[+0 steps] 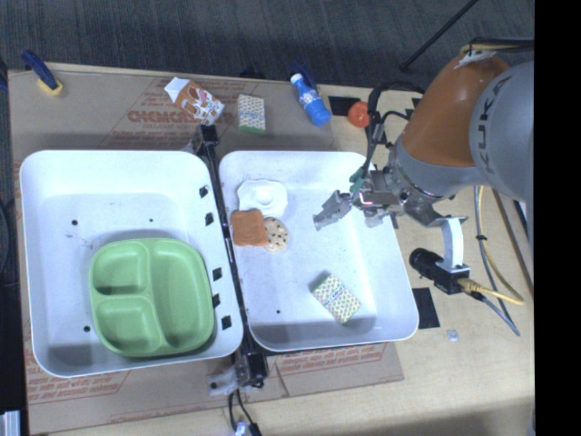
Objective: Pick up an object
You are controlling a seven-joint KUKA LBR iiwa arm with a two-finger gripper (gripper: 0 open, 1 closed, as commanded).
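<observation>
While the arm (472,125) reaches in from the right, the scene reads as follows.

Hand: the hand (331,209) hangs over the right part of the right bin (390,280), fingers pointing left; nothing shows between them, and whether they are spread or closed cannot be told.

Task thing, candidate 1: a small patterned packet (336,298), rectangular, pale with a fine green and yellow print, lies tilted on the bin floor near the front right corner, below the hand and apart from it.

Task thing, candidate 2: a brown slab (248,228), like toast, lies by the bin's left wall, touching a speckled round cookie (276,235) on its right.

Task thing, candidate 3: a white round piece (262,195) sits just behind the brown slab.

Left bin: the left bin (54,189) holds a green divided plate (150,295) with three compartments, set toward the front.

Bench, behind the bins: a blue bottle (311,99), a small square packet (251,113), a crumpled wrapper (192,100) and an orange ball (359,113) lie on the bench (472,352); a blue and yellow clamp (42,73) sits at the far left corner.
</observation>
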